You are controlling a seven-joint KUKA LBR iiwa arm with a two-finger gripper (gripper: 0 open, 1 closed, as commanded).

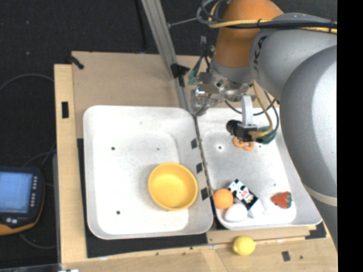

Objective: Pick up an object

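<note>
1. The hand (199, 102) was seen at upper centre, over the top of the seam between the two bins; whether it was clenched or released could not be told.
2. A small orange piece (247, 145) was found to its lower right, in the upper part of the right bin (266, 171).
3. An orange ball (223, 198), a white egg (236, 213), a black-and-white block (243, 192) and a red strawberry (282, 199) were gathered along that bin's lower edge.
4. A yellow bowl (173, 186) was set in the left bin (125, 135).
5. A yellow lemon (244, 245) was left on the tabletop (113, 78), just below the right bin.

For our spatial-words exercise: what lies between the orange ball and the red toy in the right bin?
A black-and-white patterned block, seen in the camera view.
</note>
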